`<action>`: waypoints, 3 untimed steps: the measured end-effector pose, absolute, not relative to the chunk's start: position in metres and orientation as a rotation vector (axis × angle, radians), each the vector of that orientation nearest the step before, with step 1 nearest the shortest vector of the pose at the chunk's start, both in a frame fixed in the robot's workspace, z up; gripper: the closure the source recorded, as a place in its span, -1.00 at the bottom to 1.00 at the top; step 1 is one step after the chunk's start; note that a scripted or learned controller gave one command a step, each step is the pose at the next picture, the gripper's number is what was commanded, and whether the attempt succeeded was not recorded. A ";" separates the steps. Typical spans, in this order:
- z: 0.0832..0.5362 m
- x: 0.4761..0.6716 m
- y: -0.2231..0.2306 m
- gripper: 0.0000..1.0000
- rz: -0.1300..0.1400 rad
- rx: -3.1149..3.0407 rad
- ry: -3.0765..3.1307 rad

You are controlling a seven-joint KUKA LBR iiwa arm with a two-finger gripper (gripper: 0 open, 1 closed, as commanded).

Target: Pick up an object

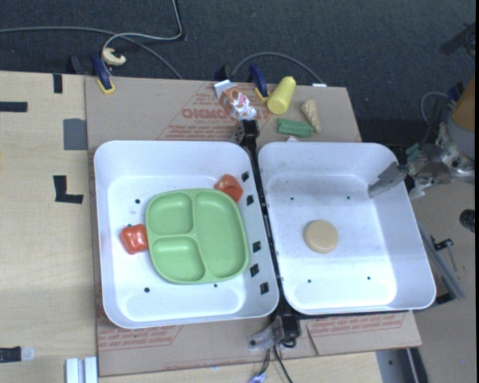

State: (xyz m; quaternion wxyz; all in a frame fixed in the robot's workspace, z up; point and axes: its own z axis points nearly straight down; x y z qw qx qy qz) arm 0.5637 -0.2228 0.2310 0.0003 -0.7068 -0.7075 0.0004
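So the tan round puck [321, 236] sits about mid right bin [399, 282], nothing touching it. The gripper [383, 183] hangs over that bin's right rim, near the far corner; can't tell how its fingers sit. Left bin [112, 214] holds a green divided plate [198, 235].

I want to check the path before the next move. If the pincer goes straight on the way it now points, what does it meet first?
The pincer points left and slightly down into the right bin. Going straight on, it would probably meet the bin's white floor first, above the round tan disc; depth is unclear from this view.
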 end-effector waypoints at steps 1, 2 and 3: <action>0.180 0.581 -0.159 -1.00 0.001 -2.217 -2.222; 0.101 0.552 -0.120 -1.00 0.003 -2.217 -2.221; 0.087 0.538 -0.107 -1.00 -0.002 -2.226 -2.226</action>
